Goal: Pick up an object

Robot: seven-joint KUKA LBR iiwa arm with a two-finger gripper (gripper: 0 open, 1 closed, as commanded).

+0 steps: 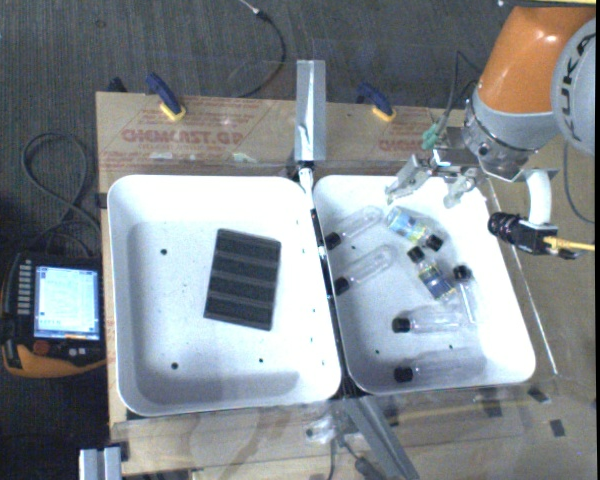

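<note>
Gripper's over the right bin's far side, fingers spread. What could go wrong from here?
1. The clear vials lie crowded and crossing in the right bin; the open gripper may close on two or nudge one aside.
2. They look smooth and round, so one could slip out on lifting.
3. The gripper sits near the bin's far rim; a straight descent might clip the wall.

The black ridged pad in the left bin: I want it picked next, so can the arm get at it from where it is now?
Probably yes. The black ridged pad lies flat and alone in the left bin, nothing over it. The gripper hangs open above the right bin, so it must cross the divider first.
</note>
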